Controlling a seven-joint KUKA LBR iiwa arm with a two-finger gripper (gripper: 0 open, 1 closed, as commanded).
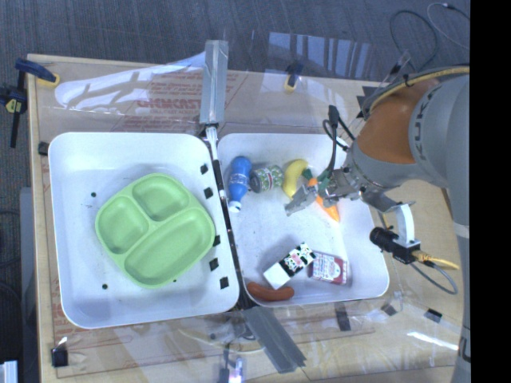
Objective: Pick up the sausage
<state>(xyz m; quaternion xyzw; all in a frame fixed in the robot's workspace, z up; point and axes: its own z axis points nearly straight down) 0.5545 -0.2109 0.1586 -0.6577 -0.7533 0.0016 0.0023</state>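
A small brown sausage (pixel 269 292) lies at the right bin's (pixel 369 287) near edge, probably light, smooth and best pinched mid-length, while the tool (pixel 307 198), grip state unclear, hovers well away near a yellow lemon (pixel 295 174).

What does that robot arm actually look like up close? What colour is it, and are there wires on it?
The arm is a thick, rounded grey tube with a wide orange band above the wrist. At its end sits a dark metal gripper with two thin grey fingers. Black cables loop along the wrist, and a small white bracket with a black part hangs off its side.
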